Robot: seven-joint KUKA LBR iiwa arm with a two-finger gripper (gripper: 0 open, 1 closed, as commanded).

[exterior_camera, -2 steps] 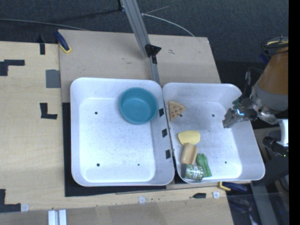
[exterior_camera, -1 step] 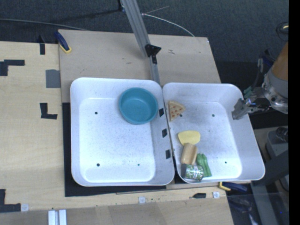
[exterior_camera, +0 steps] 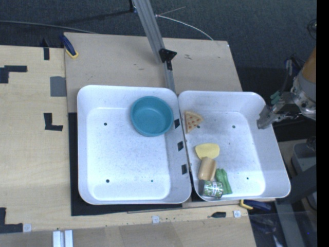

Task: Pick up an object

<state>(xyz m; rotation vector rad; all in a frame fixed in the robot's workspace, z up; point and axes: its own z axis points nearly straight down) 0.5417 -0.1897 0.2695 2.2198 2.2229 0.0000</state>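
In the right bin (exterior_camera: 267, 187) lie a tan waffle-patterned wedge (exterior_camera: 192, 120), a yellow piece (exterior_camera: 207, 150), a tan cylinder (exterior_camera: 206, 168), a green pod (exterior_camera: 223, 181) and a small can (exterior_camera: 211, 189). A blue bowl (exterior_camera: 151, 116) sits at the back of the left bin (exterior_camera: 97, 189). My gripper (exterior_camera: 268, 118) hangs over the right bin's right rim, well apart from all the objects. Nothing shows between its fingers.
A grey metal pole (exterior_camera: 149, 24) slants from the top down to the gap between the bins. A black mat (exterior_camera: 73, 158) lies under the left bin. Black tape marks (exterior_camera: 50, 121) dot the wooden bench at the left.
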